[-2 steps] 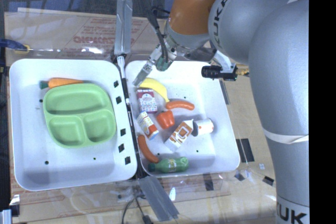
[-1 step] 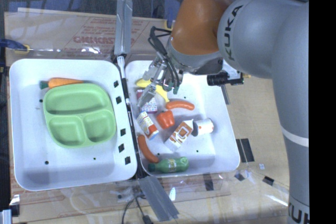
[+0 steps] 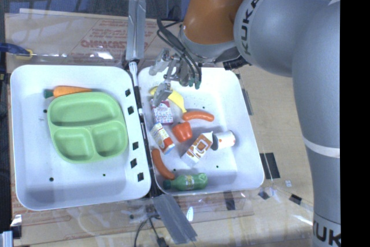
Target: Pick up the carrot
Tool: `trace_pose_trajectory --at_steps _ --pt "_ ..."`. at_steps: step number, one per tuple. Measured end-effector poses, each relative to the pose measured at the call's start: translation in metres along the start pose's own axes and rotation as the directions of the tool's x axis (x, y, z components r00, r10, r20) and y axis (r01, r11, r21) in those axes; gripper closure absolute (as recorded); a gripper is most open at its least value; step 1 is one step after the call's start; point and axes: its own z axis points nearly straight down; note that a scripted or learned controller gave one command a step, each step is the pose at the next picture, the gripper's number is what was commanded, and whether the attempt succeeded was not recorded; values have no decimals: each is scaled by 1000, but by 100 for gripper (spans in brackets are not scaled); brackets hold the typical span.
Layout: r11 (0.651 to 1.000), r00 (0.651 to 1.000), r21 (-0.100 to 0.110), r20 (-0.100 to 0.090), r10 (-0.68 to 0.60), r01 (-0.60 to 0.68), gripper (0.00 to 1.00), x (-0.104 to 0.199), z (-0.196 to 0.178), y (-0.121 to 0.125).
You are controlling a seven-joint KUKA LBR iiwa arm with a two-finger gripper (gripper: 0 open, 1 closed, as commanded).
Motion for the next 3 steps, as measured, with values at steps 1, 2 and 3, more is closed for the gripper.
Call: trace_pose_trajectory --at_steps 1,2,3 --pt "925 925 0 2 -379 379 0 -6 -1 -13" --pt "869 869 -3 -4 -495 495 0 16 75 -68" --pt "743 743 0 2 -669 669 0 -19 -38 -40"
